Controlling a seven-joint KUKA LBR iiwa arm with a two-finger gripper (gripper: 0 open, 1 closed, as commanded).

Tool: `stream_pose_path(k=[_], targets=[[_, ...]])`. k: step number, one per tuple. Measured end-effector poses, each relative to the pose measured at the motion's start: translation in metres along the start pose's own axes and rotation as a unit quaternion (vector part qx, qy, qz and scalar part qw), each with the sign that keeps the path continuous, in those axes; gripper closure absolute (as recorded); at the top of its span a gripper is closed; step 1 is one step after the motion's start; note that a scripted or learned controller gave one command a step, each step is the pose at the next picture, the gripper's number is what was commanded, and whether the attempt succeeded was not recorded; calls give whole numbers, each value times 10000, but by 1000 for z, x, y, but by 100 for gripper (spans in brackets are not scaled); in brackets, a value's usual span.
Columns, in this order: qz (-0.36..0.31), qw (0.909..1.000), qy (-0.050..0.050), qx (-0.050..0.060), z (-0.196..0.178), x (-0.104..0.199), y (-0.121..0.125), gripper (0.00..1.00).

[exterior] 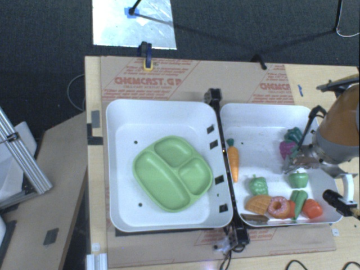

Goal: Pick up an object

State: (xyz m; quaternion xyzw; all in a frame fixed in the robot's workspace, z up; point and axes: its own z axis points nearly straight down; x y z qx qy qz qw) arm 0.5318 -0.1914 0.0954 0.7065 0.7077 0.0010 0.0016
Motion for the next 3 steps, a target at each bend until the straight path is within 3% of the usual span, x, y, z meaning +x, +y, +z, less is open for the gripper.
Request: stream_pose_path(k=[3], targets=[[-20,10000,-6,-10,-132,-1,6,100]])
